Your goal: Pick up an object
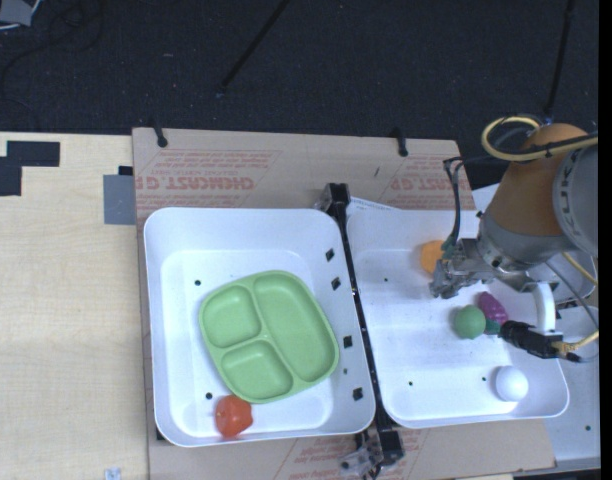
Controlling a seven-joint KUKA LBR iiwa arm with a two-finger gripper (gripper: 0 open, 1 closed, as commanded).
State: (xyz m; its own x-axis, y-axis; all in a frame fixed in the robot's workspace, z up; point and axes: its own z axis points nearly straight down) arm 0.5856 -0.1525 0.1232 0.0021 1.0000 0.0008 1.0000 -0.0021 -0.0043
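Note:
In the right bin [416, 368] lie an orange object [431, 257], a green ball [469, 322], a purple object [492, 306] and a white ball [509, 383]. My gripper [448, 276] hangs low over the bin's far side, just below and right of the orange object and up-left of the green ball. The wrist hides the fingertips, and nothing shows between them. In the left bin [176, 268] rests a green divided plate [268, 336], with a red-orange object [233, 415] at its near-left corner.
The grey arm with its orange band [536, 193] reaches in from the right over the right bin's far corner. A black divider [351, 308] runs between the bins. Cables [531, 340] trail over the right rim.

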